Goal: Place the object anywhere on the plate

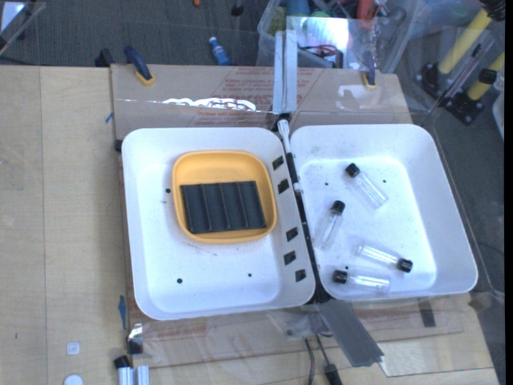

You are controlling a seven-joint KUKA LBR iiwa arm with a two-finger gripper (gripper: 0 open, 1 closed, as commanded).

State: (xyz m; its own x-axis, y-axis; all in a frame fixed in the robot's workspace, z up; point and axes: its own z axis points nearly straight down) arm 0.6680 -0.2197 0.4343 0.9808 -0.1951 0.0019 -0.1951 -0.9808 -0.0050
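1. Camera view, stock: 4 clear vials with black caps lie in the right bin (437,184): vial 1 (365,186), vial 2 (331,223), vial 3 (383,257), vial 4 (361,279). None is on the plate (183,175), which sits in the left bin (148,239) with a dark ribbed insert (223,206) on it.
2. Fingers: whether they are apart or together cannot be told.
3. Risk, slip: the vials are smooth, round and lying flat. A pinch off the axis would likely squirt one sideways or roll it away.
4. Risk, double pick: vials 3 and 4 lie just beside each other near the front wall. A descent there could nudge both or catch neither.
5. Risk, wall: vial 4 lies near the bin's rising edge, which may block one finger.
6. Risk, transfer: the bin rims meet between the vials and the plate. A low carry could clip them and knock the vial loose.
7. Risk, release: a vial dropped from height onto the ribbed insert may bounce or roll off the plate's shallow rim into the bin.
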